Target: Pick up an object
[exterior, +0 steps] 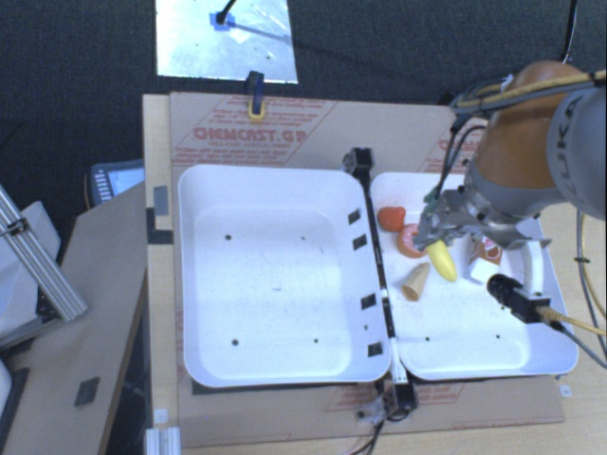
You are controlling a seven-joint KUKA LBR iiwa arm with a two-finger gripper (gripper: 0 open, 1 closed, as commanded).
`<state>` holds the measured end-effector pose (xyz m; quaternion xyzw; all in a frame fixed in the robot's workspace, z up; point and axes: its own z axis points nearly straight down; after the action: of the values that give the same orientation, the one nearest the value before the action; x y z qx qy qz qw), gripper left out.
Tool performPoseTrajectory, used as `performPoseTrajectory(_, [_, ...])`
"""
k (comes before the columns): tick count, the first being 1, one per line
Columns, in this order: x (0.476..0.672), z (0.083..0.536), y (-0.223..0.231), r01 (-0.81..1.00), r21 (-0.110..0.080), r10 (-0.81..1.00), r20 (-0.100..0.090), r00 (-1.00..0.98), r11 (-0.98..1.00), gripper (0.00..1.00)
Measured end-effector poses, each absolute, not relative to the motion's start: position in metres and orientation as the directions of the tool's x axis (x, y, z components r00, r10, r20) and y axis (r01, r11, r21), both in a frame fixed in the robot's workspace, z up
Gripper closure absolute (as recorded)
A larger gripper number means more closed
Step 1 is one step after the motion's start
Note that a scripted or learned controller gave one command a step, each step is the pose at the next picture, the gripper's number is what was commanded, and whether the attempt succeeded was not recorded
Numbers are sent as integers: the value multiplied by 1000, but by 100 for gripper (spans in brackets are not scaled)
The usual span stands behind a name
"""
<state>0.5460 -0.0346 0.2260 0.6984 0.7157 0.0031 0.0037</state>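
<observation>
My gripper [435, 232] hangs low over the right bin [474, 349], near its back left part. Just under and in front of it lies a yellow banana-shaped piece [442, 261], touching or very close to the gripper's tip. A pink ring [409, 243] lies at the gripper's left, partly hidden by it. An orange-red lump [391, 219] sits behind the ring. A tan cone [414, 281] lies in front of the ring. To the right, a red-and-white item [487, 250] and a white block [480, 269] rest under the wrist.
The left bin [275, 273] stands beside the right one, with a black clipped divider [372, 254] between them. The arm's bulk [531, 150] covers the right bin's back right. Cardboard [285, 131] lies beneath both bins.
</observation>
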Motion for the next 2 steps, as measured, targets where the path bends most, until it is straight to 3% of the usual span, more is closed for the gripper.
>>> performPoseTrajectory(1, [547,237,-35,999,12,1000,-1,-31,31,100])
performPoseTrajectory(2, [497,290,25,1000,4,1000,3,-11,11,100])
